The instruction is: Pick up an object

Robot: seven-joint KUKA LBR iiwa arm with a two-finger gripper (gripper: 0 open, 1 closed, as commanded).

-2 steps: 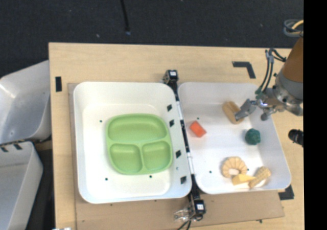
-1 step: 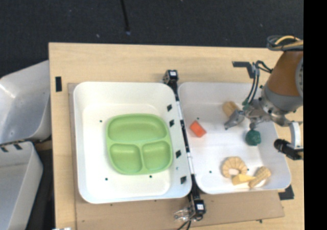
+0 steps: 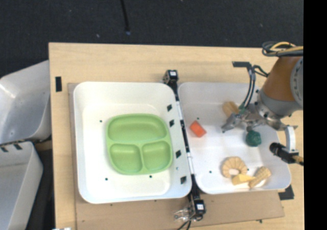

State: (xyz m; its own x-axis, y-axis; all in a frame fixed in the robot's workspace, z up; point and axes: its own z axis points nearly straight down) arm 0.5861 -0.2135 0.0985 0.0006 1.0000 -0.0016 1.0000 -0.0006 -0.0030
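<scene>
The right bin (image 3: 214,96) holds an orange block (image 3: 197,130) near its left side, a tan piece (image 3: 230,107) further back, a dark green ball (image 3: 253,138) at the right, and a cluster of tan and yellow food toys (image 3: 244,171) at the front. My gripper (image 3: 240,120) hangs over the bin's right half, between the tan piece and the green ball, with its grey fingers splayed apart and nothing between them. The orange-banded arm (image 3: 281,83) rises behind it.
The left bin (image 3: 87,101) carries a green three-compartment tray (image 3: 139,143). A black divider with clips (image 3: 180,121) runs between the bins. Cables (image 3: 250,78) arc over the back right corner. White containers (image 3: 20,116) stand off the bench's left.
</scene>
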